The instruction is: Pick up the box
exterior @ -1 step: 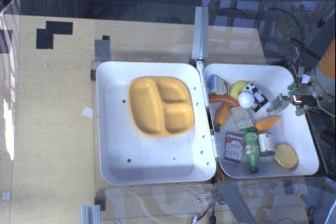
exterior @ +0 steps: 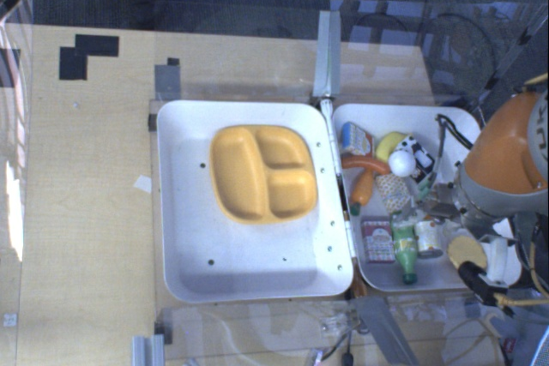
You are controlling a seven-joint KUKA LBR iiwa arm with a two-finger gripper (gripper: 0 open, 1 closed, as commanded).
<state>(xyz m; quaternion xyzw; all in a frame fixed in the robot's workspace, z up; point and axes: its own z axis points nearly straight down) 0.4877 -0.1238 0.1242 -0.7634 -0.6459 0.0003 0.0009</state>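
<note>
The box is small and dark red with a pale printed face. It lies flat near the front left corner of the right bin. My gripper hangs low over the middle of that bin, to the right of the box and a little behind it. A green bottle lies between the box and the gripper's side. The grey arm with its orange band covers the bin's right part.
The right bin is crowded: an orange carrot, a yellow ball, a white ball, a black-and-white toy, a blue-white packet and a yellow disc. The left bin holds a yellow divided tray.
</note>
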